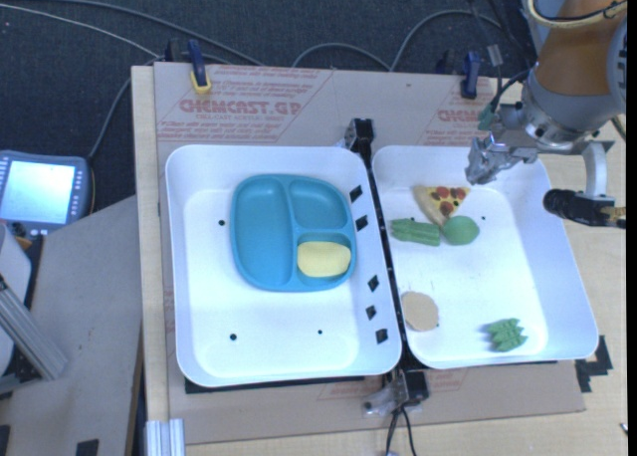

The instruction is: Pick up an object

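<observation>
The right bin holds a pizza slice, a green pea pod beside a round green piece, a tan round cookie and a leafy green piece. In the left bin lies a blue divided tray with a yellow oval piece in its lower right compartment. My gripper hangs over the back of the right bin, just up and right of the pizza slice, with nothing visible between its fingers.
A black divider runs between the two bins. Blue clamps hold the cardboard sheet at the back. A small screen sits off the bench at the left. Cables lie on the dark floor behind.
</observation>
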